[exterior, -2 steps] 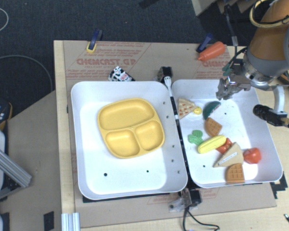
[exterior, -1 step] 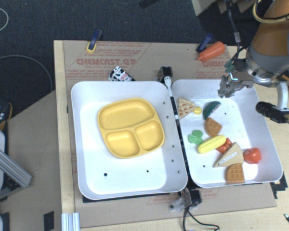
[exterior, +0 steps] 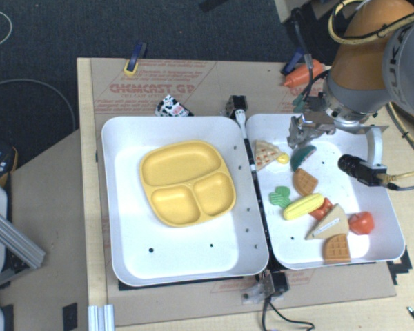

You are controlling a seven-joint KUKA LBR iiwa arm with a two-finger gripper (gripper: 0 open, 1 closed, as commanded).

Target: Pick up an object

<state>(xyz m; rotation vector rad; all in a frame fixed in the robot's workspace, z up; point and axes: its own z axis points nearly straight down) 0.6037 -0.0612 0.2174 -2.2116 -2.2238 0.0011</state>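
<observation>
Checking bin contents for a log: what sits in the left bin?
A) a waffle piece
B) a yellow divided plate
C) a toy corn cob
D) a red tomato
B: the yellow divided plate lies alone in the left bin; the toy foods lie in the right bin.

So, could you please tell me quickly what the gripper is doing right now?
Gripper: low over the right bin, above a dark green toy; grip cannot be told.
</observation>
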